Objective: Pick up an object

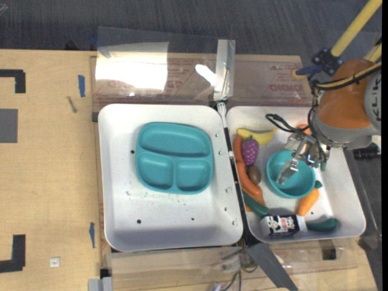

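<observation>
Two white bins sit side by side; the gripper (291,168) hangs low over the teal bowl (292,177) in the right bin (354,214), so I judge it is in the reaching step. If it is spread or closed, I cannot tell. The next move needs a clean descent onto one object. A carrot (250,180), purple grapes (249,150), a banana (254,136) and a small bottle (282,225) crowd around the bowl. A teal divided plate (174,157) lies in the left bin (118,217).

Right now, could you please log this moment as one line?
gripper over teal bowl, right bin | nothing seen held | divided plate in left bin
</observation>
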Controlling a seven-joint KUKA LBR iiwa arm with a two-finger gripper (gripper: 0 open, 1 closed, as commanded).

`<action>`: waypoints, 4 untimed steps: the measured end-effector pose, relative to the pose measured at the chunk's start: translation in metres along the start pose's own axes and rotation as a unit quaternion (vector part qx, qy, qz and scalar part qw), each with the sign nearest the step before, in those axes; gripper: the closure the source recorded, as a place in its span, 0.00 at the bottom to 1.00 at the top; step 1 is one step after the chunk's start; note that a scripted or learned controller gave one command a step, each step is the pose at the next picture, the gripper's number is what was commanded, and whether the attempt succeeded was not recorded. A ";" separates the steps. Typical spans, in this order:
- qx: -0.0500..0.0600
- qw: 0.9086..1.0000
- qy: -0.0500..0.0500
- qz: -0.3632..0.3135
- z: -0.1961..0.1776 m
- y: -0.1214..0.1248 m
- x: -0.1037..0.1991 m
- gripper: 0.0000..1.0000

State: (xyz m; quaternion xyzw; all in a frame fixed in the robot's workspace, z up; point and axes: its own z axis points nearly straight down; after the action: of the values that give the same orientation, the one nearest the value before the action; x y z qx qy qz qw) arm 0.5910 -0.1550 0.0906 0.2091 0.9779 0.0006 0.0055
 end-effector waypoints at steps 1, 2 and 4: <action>0.000 1.000 -0.001 0.031 0.001 0.029 -0.006 0.00; 0.000 1.000 -0.001 0.026 -0.001 0.053 0.032 0.00; 0.001 0.999 -0.001 0.034 0.000 0.056 0.023 0.00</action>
State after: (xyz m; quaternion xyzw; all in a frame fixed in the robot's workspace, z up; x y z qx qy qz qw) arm 0.5933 -0.0946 0.0906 0.2421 0.9702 -0.0003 0.0067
